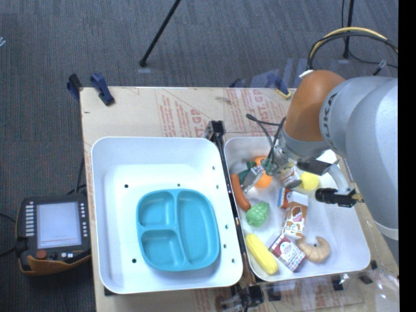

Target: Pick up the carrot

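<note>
Sat on a cardboard-topped bench over dark carpet, tripod legs at twelve o'clock, a handheld screen on the floor at nine. Counted two white bins: left bin with one blue divided plate, right bin with one carrot along its nine o'clock wall. Also one corn cob, one croissant, one green vegetable, two small cartons. Hovered just at three o'clock of the carrot, gripper; open or closed, couldn't tell.
</note>
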`<state>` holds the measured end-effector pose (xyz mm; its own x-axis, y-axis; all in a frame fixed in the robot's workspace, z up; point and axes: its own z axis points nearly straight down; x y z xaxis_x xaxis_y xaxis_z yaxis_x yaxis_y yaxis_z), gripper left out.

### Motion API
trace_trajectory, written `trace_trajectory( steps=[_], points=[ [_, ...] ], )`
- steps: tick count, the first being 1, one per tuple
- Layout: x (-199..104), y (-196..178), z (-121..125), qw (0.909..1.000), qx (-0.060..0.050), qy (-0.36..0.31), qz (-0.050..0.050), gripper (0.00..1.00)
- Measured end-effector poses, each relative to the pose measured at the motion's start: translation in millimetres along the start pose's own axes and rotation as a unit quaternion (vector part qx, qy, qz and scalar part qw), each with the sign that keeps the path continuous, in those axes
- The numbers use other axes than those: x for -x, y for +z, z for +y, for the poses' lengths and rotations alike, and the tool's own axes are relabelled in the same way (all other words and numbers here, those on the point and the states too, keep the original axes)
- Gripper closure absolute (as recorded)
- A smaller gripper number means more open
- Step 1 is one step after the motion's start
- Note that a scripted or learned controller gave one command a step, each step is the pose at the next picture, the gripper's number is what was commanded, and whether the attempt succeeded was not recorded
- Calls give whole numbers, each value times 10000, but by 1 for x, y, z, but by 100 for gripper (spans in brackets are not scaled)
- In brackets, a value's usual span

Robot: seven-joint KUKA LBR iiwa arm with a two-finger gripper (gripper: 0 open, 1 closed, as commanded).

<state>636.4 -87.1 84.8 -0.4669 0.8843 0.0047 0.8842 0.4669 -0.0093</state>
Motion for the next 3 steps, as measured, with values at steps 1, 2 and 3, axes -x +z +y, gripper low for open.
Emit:
trace_trajectory(
  steps=[1,2,3],
  points=[
    [-1,-9,3,10000,8,-42,-15,100],
    [-66,-100,-75,9644,28,2645,-4,100],
    [-133,-99,-42,9023,9,4312,3,100]
  ],
)
